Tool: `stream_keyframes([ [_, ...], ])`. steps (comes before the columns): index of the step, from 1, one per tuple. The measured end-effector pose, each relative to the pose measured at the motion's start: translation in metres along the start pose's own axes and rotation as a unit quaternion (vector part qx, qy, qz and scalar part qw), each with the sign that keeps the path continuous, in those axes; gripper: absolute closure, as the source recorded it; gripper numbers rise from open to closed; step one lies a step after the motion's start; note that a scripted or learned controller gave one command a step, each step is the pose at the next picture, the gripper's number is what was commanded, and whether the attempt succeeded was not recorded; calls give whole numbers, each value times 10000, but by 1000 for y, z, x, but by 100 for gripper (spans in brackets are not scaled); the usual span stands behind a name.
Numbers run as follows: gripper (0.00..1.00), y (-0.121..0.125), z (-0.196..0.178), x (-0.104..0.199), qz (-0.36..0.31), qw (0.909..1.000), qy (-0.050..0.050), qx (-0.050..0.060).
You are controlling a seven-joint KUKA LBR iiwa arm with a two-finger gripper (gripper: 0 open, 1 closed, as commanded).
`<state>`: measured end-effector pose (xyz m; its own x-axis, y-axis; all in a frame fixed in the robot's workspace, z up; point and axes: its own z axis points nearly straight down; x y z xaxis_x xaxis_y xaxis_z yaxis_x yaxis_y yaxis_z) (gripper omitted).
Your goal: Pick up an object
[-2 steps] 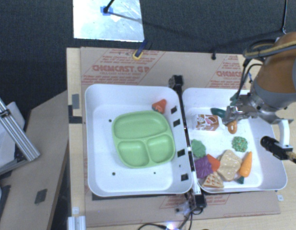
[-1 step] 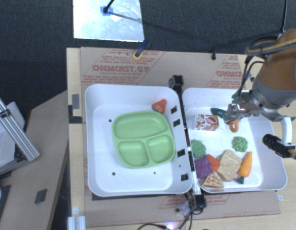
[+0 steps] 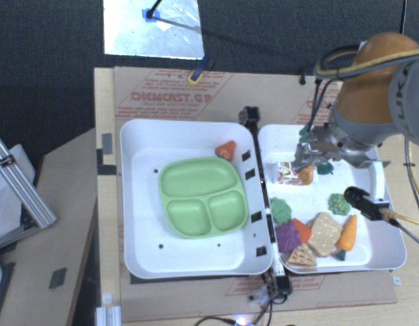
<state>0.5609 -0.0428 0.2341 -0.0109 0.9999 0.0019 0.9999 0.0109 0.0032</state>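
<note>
Left bin has a green divided plate sitting in the middle and a small orange-red piece up near its back right corner, so nothing over there is being worked on. The action is in the right bin, where the toy food is piled: green leafy piece, purple one, a waffle-looking wedge, a tan bread slice, a carrot, and a broccoli bit.

The gripper hangs over the back of that bin, right above a small orange-brown item lying beside a little printed card or packet. That's my guess for the target. Can't tell whether the fingers are apart or pinched; the wrist hides them.

To do it well I'd come straight down centred on that orange piece, keeping clear of the card so it doesn't snag.

Writing: the cardboard under the bins has red print, reads something like "CHEMCAST GP". The card's text is too small to read.
</note>
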Motion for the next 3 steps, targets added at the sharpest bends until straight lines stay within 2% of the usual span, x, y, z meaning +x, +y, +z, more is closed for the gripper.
stream_keyframes([
  [1, 100, -4, 6, 61, 1, 10000, 4, 13],
  [2, 100, 4, -2, 111, 2, 10000, 3, 1],
  [3, 100, 9, 3, 150, 11, 10000, 0, 7],
])
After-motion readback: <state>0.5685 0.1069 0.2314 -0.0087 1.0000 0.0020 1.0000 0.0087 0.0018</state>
